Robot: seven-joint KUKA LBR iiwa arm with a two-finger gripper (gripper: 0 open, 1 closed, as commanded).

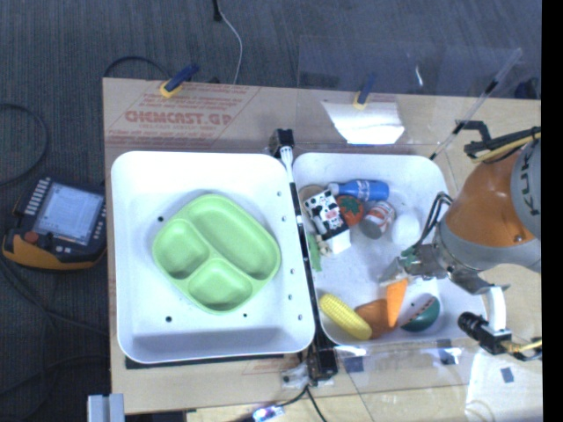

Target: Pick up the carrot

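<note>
The grey-and-orange arm (493, 214) reached in from the right of the frame over the right-hand bin (422, 167), its gripper (412, 266) low at right of centre. How far its jaws stood open could not be told. The carrot (397, 295) stood tilted just below the gripper, near the bin's lower edge, beside an orange piece (374, 313), a corn cob (344, 316) and a green round item (422, 315). A blue bottle (362, 189) lay farther up. The left-hand bin (132, 262) held a green divided plate (216, 251).
</note>
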